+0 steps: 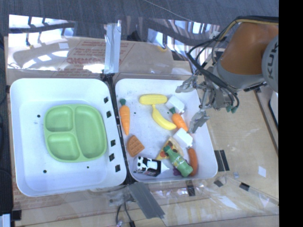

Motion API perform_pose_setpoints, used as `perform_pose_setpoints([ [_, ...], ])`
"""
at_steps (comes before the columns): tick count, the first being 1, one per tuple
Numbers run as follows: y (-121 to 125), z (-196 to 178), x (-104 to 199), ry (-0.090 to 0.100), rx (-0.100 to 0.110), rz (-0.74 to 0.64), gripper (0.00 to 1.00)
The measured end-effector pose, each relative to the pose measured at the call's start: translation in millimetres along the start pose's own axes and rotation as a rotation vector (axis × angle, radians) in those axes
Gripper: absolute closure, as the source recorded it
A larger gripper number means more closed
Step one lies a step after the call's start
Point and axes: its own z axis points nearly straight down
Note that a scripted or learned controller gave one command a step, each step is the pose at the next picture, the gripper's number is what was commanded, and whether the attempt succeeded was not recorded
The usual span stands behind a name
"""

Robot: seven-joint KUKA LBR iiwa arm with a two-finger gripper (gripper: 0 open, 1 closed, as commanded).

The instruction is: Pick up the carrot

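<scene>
Carrot (likely light, rigid, smooth plastic) lies by the right bin's left wall; grip its orange midsection. Jaws hang apart, empty.

Bench bears two white bins, side by side.

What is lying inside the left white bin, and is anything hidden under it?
Inside the left bin lies one green divided plate with three compartments, flat on the bin floor. The floor directly beneath the plate is covered, so whatever might be under it cannot be seen.
</scene>
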Motion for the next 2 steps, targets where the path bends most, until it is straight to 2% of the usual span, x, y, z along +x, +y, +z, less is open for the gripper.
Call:
perform_pose_setpoints([
  [1, -6.3, 137.8, 5.2, -0.007, 0.002, 0.146, 0.0],
  [2, -4.0, 127.5, 4.3, -0.002, 0.0, 0.136, 1.0],
])
